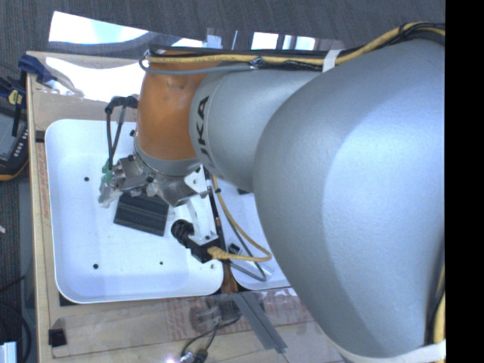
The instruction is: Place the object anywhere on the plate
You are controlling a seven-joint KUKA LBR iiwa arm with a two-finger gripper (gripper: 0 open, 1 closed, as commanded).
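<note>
My gripper (113,189) hangs low over the middle of the left white bin (83,267), its black body just right of the tip. The grey arm with its orange band (168,112) reaches in from the right and covers most of the view, including nearly all of the right bin (257,277). The part of the left bin floor that I can see around the gripper is bare white with a few small dark dots. Whatever lies under the gripper and the arm is hidden.
Black and yellow cables (227,252) loop off the wrist near the left bin's right rim. A yellow and black device (11,146) sits off the bench at far left. A metal bracket (227,312) lies on the bench's front strip.
</note>
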